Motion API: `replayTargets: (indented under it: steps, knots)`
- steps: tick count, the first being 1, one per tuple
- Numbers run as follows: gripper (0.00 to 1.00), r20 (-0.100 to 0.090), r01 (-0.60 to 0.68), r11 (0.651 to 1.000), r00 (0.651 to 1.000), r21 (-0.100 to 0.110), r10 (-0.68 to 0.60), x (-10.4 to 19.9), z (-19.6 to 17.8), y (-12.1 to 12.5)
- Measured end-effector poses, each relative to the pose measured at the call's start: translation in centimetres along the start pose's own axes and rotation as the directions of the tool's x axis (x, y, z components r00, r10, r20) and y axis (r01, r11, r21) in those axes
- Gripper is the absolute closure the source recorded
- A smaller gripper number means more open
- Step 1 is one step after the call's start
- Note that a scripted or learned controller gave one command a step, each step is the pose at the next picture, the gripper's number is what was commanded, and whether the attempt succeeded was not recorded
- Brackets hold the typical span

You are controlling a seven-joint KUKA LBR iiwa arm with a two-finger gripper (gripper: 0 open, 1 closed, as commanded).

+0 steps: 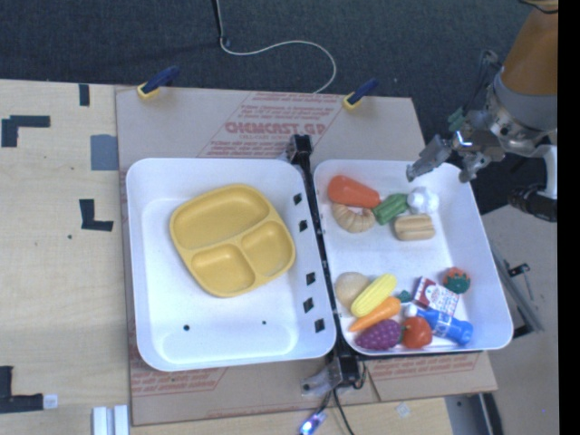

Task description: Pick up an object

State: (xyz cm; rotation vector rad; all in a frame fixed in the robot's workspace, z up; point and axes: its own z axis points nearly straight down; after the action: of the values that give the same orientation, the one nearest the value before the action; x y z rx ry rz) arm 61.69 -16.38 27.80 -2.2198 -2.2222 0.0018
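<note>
The right bin (pixel 480 234) holds several toy foods. At its far end lie an orange-red pepper (pixel 352 190), a croissant (pixel 353 217), a green pepper (pixel 391 208), a small white piece (pixel 421 199) and a tan bread roll (pixel 414 228). At its near end are a potato (pixel 349 286), corn (pixel 373 294), a carrot (pixel 376 314), purple grapes (pixel 381 335), a tomato (pixel 417 333), a red carton (pixel 430 293), a blue bottle (pixel 450 326) and a small red and green fruit (pixel 456 281). My gripper (pixel 447 163) hangs over the bin's far right corner, open, holding nothing, just above and right of the white piece.
The left bin (pixel 149 270) carries a yellow divided plate (pixel 233 240). A black-clipped divider (pixel 313 243) runs between the bins. Both rest on a cardboard sheet (pixel 263 125) held by blue and yellow clamps (pixel 159 81). A white cable (pixel 272 48) loops across the dark floor behind.
</note>
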Motion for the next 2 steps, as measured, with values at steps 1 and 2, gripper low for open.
replayTargets:
  steps: [1,2]
  knots:
    - [0.0,0.001,0.006,1.0,1.0,-0.021,-0.006,6.35,-22.83,-5.63]
    - [1.0,0.002,0.0,1.0,1.0,-0.003,0.0,6.1,-22.73,-5.51]
